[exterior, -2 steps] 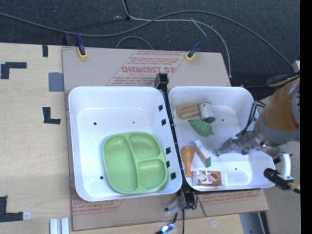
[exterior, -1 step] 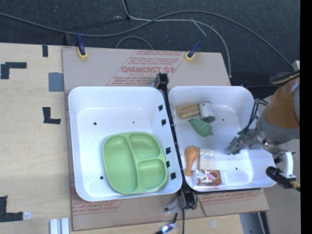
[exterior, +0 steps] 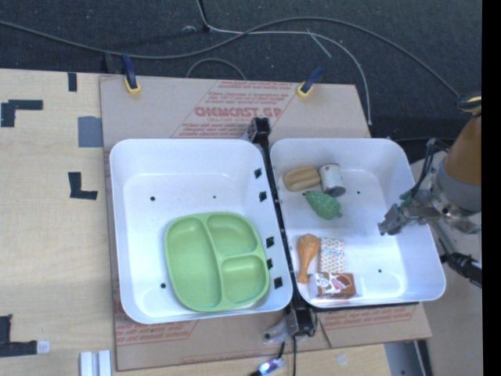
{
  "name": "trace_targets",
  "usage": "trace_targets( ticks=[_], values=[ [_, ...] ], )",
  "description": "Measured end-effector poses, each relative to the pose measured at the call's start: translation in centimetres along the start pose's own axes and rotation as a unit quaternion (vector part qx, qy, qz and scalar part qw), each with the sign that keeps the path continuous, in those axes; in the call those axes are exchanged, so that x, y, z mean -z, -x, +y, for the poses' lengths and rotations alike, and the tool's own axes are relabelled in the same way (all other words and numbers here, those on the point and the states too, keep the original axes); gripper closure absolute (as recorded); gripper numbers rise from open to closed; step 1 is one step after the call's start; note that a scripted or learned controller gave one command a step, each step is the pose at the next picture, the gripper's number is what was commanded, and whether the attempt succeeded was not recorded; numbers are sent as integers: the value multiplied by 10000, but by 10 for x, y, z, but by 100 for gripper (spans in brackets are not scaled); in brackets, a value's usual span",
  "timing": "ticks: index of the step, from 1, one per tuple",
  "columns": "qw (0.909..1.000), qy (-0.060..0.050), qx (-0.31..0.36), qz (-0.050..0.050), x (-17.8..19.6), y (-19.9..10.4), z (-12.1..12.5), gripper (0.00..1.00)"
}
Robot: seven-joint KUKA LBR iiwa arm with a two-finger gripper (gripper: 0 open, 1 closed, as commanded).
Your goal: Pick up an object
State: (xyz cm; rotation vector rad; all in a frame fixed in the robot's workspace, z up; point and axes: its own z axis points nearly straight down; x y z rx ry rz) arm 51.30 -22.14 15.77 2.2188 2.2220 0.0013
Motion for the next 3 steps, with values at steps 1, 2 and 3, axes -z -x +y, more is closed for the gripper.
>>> trace_targets(
  ticks=[1, 2, 3],
  values=[
    [10000, 4, 3, -2, 55, -5, -8, 100],
    [10000, 8, 10, -3, 104, -14, -3, 100],
    [10000, -9, 13, 1, 102, -60, 9, 100]
  ],
)
